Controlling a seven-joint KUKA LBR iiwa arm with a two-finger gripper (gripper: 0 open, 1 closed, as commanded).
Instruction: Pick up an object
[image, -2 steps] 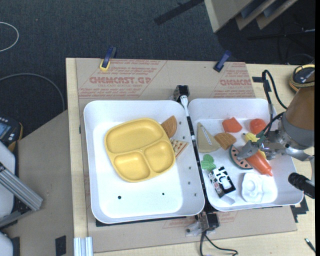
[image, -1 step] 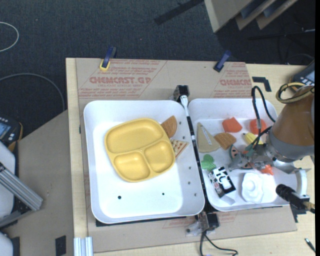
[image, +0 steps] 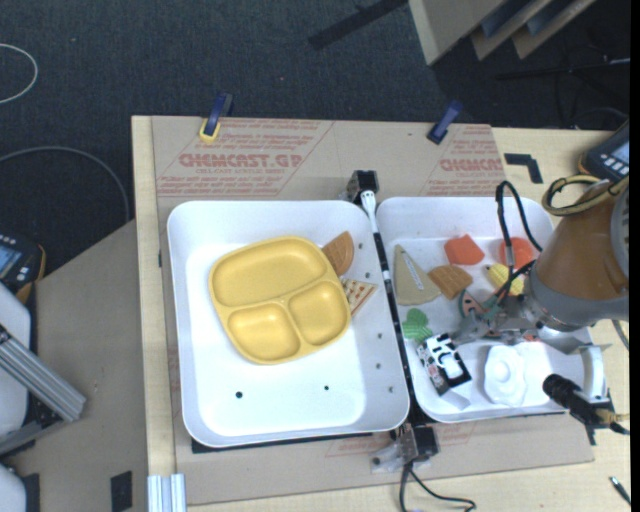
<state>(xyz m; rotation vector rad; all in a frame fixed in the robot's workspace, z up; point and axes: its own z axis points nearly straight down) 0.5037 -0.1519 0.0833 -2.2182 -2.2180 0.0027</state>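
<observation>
The pile of small objects is lying in the right-hand shallow white bin (image: 420, 215): an orange-red wedge-shaped piece (image: 463, 249) near the far wall, a tan flat piece (image: 450, 279) just in front of it, a pale beige triangular slab (image: 407, 274) toward the bin's left wall, a small green leafy-looking piece (image: 414, 324) nearer the front, a black-and-white boxy item (image: 441, 361) close to the front left, and a white rounded lump (image: 505, 373) sitting by the front wall. A bit of yellow and red (image: 510, 274) is showing beside the arm, too small to make out.

The two-finger gripper (image: 487, 316) is hanging low over the middle of this bin, among the objects, between the tan piece and the white lump. Its tips are blurring into dark parts and cables, so whether it is spread or pinching anything cannot be told.

The grey arm with its orange band (image: 590, 262) is reaching in from the right, covering the bin's right part.

In the left-hand shallow white bin (image: 280, 420), a yellow plastic plate with three compartments (image: 280, 297) is lying toward the far half. A brown rounded piece (image: 341, 251) and a small waffle-patterned tan piece (image: 358, 293) are touching its right rim.

Both bins are resting on a brown cardboard-covered bench (image: 240, 155), with two blue clamps (image: 214, 117) gripping its far edge.
</observation>
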